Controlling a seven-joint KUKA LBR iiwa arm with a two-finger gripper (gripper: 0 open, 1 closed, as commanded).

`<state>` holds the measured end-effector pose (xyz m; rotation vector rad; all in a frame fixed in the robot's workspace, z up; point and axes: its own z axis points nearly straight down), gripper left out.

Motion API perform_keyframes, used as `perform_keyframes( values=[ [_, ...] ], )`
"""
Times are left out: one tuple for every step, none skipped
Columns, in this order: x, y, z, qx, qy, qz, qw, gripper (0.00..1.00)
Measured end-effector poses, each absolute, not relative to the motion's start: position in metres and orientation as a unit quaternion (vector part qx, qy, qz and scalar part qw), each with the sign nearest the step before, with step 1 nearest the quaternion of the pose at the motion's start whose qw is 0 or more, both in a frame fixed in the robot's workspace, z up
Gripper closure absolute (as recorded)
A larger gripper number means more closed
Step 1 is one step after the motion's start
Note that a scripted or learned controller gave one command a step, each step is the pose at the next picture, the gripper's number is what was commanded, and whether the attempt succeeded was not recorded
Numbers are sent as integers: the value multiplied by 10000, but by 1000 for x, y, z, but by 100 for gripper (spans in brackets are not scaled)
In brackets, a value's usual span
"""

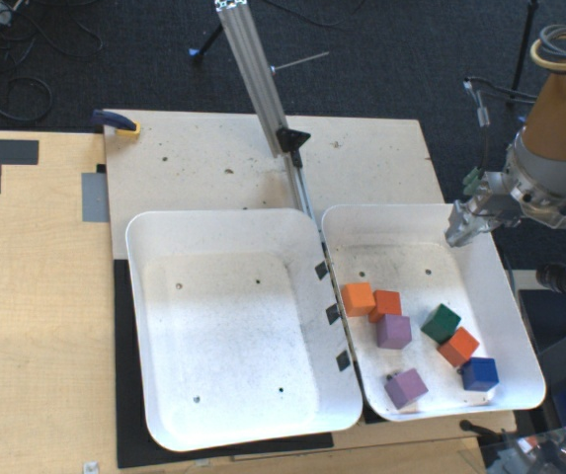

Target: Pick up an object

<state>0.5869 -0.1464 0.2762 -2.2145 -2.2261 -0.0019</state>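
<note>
Blocks, seven of them, all lying in the right bin (401, 245), bunched in its near half. Orange block (359, 298) up against the bin's left wall, touching the red block (388, 302) just beside it. Upper purple block (394, 332) right below the red one, touching it too. Green block (442, 321) toward the bin's right side, orange-red block (458, 346) just below it, then blue block (479, 373) hard by the bin's near-right corner. Lower purple block (405, 387) close to the bin's front rim, a bit apart from the rest. Gripper (460, 227) hanging over the bin's far-right corner, well apart from every block. Open or clamped? Honestly can't tell from this angle. Left bin (223, 304) snug against the right bin's left side.
</note>
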Motion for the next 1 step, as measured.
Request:
perform_keyframes(
  values=[
    [603, -99, 277, -7057, -7085, -2, 6, 100]
  ],
)
